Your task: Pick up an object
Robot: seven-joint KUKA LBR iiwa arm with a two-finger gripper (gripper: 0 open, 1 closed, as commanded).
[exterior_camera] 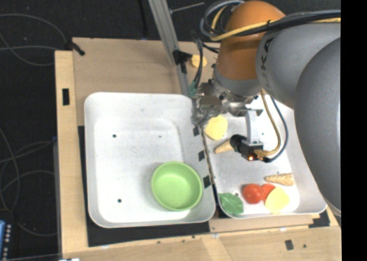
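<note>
Camera view: tool (213, 117) low over right bin (304, 199), hard by divider; cannot tell whether spread or pinching.

Pale yellow disc (216, 128) directly under tool, tan wedge (223, 147) just below it.

Risks, as judged: tool may clip bin wall, or nudge disc aside and close on nothing; cable loop could snag.

Count:
- Bins: two.
- Green bowl (176, 186): one, left bin (100, 139), well apart from tool.
- Small items in right bin: six — disc, wedge, cone (280, 179), tomato (253, 193), yellow piece (277, 199), green leaf (231, 202).

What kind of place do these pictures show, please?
Probably a robot laboratory set up for grasping trials. A wooden bench bears two shallow white bins, toy foods such as a red tomato and a green bowl lie in them, and loose cables cross the dark floor.
</note>
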